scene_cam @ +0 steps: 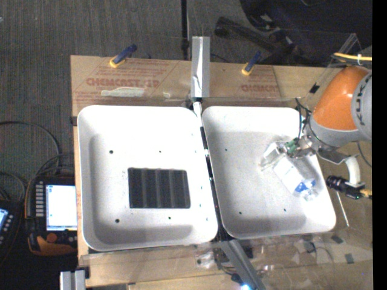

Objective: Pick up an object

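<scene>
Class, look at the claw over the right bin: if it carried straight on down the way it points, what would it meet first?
Probably the clear plastic package lying under the claw in the right bin; depth is hard to judge here.

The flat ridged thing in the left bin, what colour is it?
Black, with lengthwise ridges, seen in the camera view.

One camera sits high above the bench (121, 77). It looks down at a slant on both white bins (97, 125), side by side.
</scene>
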`<action>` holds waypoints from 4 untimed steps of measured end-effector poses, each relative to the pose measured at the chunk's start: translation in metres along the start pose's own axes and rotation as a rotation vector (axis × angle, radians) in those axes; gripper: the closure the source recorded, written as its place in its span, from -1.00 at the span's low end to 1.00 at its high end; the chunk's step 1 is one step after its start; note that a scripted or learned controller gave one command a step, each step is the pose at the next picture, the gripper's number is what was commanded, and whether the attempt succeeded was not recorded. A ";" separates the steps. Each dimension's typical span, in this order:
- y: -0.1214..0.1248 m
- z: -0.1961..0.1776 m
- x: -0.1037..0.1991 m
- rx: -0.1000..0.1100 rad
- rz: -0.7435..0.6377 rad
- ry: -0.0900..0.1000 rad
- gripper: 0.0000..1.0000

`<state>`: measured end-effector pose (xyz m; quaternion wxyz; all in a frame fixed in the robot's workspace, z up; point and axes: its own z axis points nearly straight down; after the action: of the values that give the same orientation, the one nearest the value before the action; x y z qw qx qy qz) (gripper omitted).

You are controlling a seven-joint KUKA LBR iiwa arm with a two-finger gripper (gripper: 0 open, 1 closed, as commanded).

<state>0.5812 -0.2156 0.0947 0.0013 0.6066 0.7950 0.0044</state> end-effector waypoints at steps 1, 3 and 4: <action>0.089 0.003 -0.017 0.021 0.285 0.017 -1.00; 0.001 0.003 0.015 -0.005 0.198 -0.011 -1.00; -0.064 -0.002 0.018 -0.009 0.059 -0.001 -1.00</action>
<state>0.5145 -0.2152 0.0960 0.0044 0.6299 0.7766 0.0076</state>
